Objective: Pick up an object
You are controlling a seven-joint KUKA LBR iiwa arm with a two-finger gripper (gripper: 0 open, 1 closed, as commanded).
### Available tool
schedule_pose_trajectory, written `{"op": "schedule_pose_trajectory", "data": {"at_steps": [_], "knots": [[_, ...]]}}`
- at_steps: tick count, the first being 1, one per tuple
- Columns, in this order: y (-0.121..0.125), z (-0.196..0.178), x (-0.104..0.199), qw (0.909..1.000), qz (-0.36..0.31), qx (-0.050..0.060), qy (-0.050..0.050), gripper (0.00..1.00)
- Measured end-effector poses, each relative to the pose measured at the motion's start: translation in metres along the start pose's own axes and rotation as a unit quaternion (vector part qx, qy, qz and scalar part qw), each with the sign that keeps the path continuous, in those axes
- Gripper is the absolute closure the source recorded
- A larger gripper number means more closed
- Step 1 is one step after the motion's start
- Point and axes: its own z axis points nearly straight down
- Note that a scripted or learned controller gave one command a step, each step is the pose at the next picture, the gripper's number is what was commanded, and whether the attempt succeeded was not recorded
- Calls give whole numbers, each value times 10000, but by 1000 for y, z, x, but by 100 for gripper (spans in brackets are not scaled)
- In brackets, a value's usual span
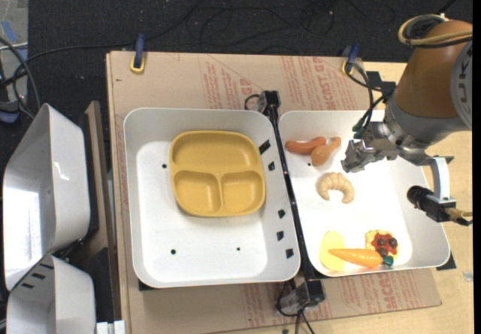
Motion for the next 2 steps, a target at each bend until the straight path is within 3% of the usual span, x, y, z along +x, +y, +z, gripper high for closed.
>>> {"op": "schedule_pose_trajectory", "data": {"at_steps": [1, 2], "knots": [[2, -53, 0, 10000, -5, 2, 1, 100], [0, -41, 45, 10000, -19, 41, 17, 100]]}}
